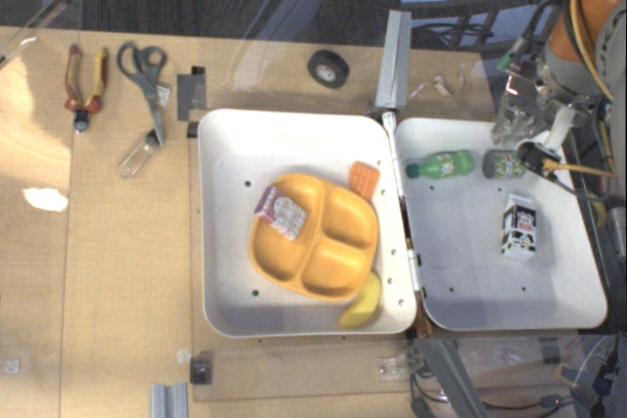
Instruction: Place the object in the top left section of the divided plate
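A yellow divided plate [338,259] lies in the left bin [225,279]. A small white and red packet [282,209] rests in the plate's top left section. My gripper [516,117] hangs at the far edge of the right bin [470,294], well to the right of the plate and just above a small dark green can [503,163]. Nothing shows between its tips.
An orange block [363,178] touches the plate's top right rim and a banana [362,303] lies at its lower right. The right bin holds a green bottle [441,165] and a white carton [519,228]. Scissors [147,78], pliers [83,83] and a tape roll [328,68] lie on the bench.
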